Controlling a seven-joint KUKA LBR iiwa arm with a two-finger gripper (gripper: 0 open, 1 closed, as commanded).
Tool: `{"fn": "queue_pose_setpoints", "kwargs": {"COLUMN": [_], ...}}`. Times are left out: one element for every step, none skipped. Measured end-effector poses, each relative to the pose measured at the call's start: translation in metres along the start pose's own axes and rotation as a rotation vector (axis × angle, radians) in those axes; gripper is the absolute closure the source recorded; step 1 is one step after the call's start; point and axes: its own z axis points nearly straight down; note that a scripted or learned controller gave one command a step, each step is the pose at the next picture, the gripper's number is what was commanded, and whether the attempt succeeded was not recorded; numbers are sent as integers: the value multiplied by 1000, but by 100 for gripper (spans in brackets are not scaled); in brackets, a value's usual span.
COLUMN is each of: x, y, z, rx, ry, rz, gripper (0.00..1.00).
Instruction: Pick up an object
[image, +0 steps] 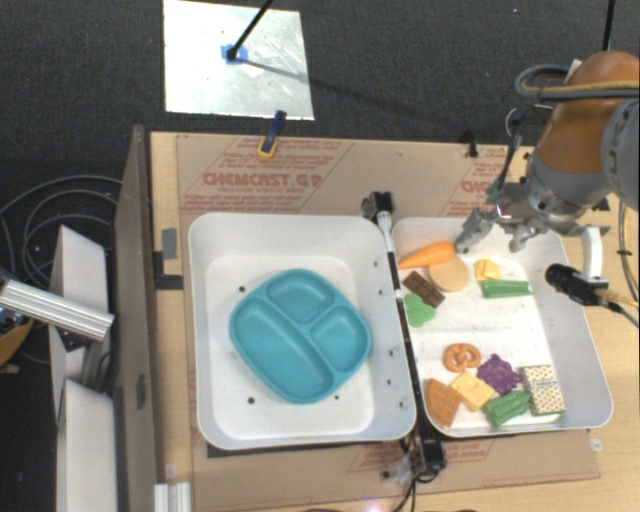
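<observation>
Camera view: carrot (429, 255) just left of tool (497, 232), apart.

Dark carpet floor (80, 90) around cardboard-topped bench (330, 170)

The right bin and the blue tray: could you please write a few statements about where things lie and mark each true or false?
1. The blue tray lies in the left bin. True.
2. The carrot lies in the left bin. False: it is in the right bin, near its far left corner.
3. The tool hovers over the right bin's far edge. True.
4. The pretzel sits on the blue tray. False: it is in the right bin.
</observation>
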Motion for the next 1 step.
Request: {"fn": "queue_pose_setpoints", "kwargs": {"x": [-30], "y": [-12], "z": [51], "rx": [-2], "ry": [-1], "rz": [0], "gripper": [0]}}
